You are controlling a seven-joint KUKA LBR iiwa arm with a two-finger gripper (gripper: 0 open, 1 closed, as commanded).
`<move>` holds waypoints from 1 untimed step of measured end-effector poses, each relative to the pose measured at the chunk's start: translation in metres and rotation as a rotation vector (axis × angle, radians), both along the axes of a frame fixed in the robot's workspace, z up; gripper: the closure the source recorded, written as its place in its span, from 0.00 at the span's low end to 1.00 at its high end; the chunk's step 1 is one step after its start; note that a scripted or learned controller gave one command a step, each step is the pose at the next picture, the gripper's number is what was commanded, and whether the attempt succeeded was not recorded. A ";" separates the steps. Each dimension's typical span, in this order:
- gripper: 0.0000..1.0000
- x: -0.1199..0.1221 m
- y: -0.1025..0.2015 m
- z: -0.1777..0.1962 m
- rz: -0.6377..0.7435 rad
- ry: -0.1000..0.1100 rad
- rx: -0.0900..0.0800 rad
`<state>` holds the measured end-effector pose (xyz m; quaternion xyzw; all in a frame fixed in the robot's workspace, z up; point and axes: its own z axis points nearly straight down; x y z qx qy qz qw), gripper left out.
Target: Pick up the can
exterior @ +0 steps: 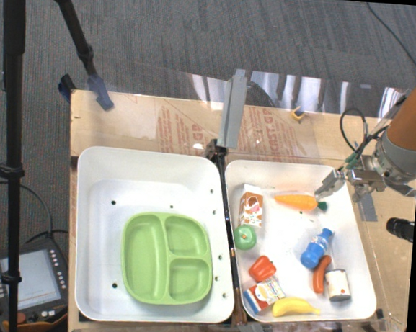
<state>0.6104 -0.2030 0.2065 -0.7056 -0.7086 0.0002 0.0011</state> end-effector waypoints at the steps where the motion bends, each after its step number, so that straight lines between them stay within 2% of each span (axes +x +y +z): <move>1: 0.00 -0.026 0.024 -0.082 -0.101 0.002 0.000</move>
